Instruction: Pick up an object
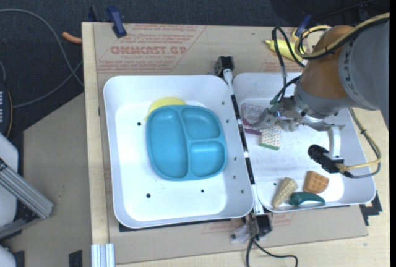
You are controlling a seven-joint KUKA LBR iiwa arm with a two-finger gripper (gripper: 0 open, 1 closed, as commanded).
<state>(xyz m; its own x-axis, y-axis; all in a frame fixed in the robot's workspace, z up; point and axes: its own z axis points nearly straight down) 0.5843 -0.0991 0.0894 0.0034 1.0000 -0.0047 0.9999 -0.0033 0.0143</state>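
I've got the claw (272, 118) down in the right bin (356, 194), over a checkered sponge (270, 138). Can't tell its state from here. No lift visible; cone (284, 190) and waffle (315, 182) sit untouched. Pick not done.

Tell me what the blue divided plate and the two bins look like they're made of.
Blue divided plate: probably moulded plastic, smooth, semi-matte, with rounded compartment walls. Left bin and right bin: likely thin formed plastic, white, slightly glossy, with rounded corners and raised rims.
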